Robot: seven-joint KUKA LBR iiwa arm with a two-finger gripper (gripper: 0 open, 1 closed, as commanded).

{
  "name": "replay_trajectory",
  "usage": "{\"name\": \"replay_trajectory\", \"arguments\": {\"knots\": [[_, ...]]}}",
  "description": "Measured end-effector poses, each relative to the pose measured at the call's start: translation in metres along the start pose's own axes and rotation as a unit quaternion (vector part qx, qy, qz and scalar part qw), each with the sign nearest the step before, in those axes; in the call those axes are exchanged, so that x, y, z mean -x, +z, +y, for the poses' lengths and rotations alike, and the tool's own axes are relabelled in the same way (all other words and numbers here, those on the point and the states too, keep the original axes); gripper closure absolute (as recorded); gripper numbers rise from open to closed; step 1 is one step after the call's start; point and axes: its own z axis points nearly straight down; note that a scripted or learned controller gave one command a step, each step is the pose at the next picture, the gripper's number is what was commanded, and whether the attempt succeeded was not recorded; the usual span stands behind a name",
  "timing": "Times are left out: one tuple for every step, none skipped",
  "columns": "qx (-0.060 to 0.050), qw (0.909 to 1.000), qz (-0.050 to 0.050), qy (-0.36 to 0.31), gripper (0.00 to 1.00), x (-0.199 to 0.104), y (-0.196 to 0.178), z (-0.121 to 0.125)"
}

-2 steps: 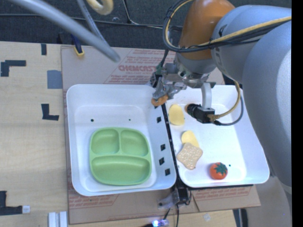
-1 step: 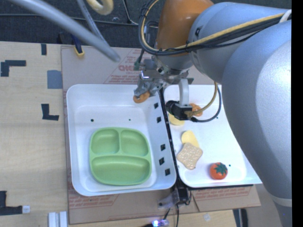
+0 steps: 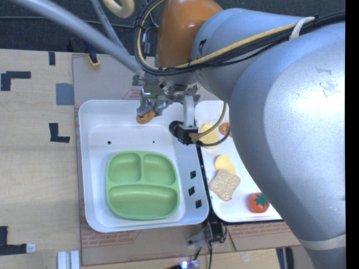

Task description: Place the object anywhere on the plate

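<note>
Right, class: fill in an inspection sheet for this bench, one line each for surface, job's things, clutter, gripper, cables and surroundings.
Surface: two white bins side by side, left bin and right bin, on a brown bench.
Job's things: green divided plate in the left bin, nothing on it; small orange-brown object between the gripper's fingers, above the bin's far wall.
Clutter: cracker, yellow pieces, tomato-like toy in the right bin.
Gripper: gripper beyond the plate's far side.
Cables: yellow and black cables along the arm.
Surroundings: black marks on the bench.
</note>
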Motion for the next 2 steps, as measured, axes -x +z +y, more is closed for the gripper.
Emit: {"name": "replay_trajectory", "arguments": {"knots": [[0.001,1.0,0.0,0.002,1.0,-0.007,-0.0116,-0.0029],[0.001,1.0,0.0,0.002,0.0,-0.0069,-0.011,-0.003]]}}
